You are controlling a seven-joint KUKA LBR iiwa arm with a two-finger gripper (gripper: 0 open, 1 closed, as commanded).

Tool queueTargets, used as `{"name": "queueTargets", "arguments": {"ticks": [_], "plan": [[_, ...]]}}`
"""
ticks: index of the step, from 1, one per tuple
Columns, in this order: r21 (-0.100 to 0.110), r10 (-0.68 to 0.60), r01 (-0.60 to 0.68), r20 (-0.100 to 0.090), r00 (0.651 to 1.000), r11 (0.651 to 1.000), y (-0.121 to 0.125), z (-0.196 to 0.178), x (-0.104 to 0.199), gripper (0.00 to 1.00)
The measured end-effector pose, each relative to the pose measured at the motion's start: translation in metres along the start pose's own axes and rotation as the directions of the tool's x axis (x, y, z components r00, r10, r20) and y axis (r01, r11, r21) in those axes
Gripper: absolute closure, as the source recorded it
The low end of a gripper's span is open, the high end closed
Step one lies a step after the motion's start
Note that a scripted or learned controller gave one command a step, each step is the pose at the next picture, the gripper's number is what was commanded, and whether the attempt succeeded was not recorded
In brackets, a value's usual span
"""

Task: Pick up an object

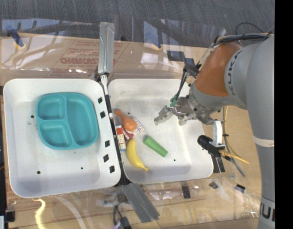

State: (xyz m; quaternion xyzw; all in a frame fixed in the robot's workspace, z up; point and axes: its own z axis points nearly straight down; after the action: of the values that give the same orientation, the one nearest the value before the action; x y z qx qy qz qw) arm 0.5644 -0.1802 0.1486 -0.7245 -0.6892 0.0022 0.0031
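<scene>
Camera view looks down on two white bins side by side on the bench. The left bin (13, 142) holds a teal tray (68, 120) with three compartments, lying flat in its upper half. The right bin (151, 92) holds the loose things, all gathered in its lower left part. A carrot (127, 123) lies at a slant near the wall between the bins, its thin end toward the upper left. Just below it, close against that wall, stands a small red and white box (120, 137). A banana (134, 155) lies beside the box, curving down toward the bin's lower edge. A green cylinder (155, 146) lies on its side just right of the banana, apart from it. The grey arm (232, 80), with its orange band, reaches in from the right over the bin's right wall. Its gripper (169, 120) hangs over the bare middle of the right bin, above and to the right of the green cylinder and to the right of the carrot. The fingers (161, 116) are spread apart and grip nothing; none of the things touches them.
</scene>
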Motion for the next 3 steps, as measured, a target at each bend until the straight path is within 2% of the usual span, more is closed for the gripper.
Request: {"name": "queueTargets", "arguments": {"ticks": [1,2,3], "plan": [[-0.005,-0.140,0.140,0.001,0.990,0.990,-0.061,0.052,0.054,0.00],[-0.003,-0.144,0.144,0.001,0.990,0.990,-0.061,0.043,0.054,1.00],[-0.007,-0.136,0.136,0.002,0.991,0.991,-0.018,-0.073,0.098,1.00]]}}
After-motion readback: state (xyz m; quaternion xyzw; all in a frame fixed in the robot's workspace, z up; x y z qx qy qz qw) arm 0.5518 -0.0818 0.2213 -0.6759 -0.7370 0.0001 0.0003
